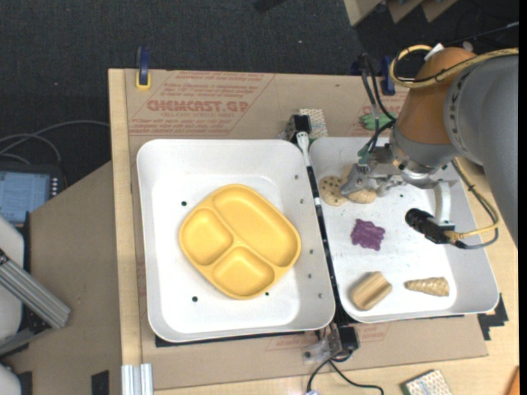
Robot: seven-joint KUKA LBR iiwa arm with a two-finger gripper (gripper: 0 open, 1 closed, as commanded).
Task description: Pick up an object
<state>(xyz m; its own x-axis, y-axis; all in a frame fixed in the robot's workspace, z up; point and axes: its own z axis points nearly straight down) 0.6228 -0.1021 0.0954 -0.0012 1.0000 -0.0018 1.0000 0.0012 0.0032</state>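
Observation:
My gripper (375, 179) is low over the far left part of the right bin (399, 257), under the grey arm (486, 97) with its orange band (428, 109). It sits right above a small tan lump (361, 194), and I cannot make out whether it touches that lump. A round speckled cookie (331, 189) lies just left of the lump. In the bin's middle is a purple crumpled piece (367, 234). At the near side lie a tan cylinder (370, 290) and a ridged tan cone (428, 286).
The left bin (165, 171) holds a yellow divided plate (238, 240). A black connector on a cable (426, 225) hangs over the right bin's right half. A ridge (317, 220) separates the two bins.

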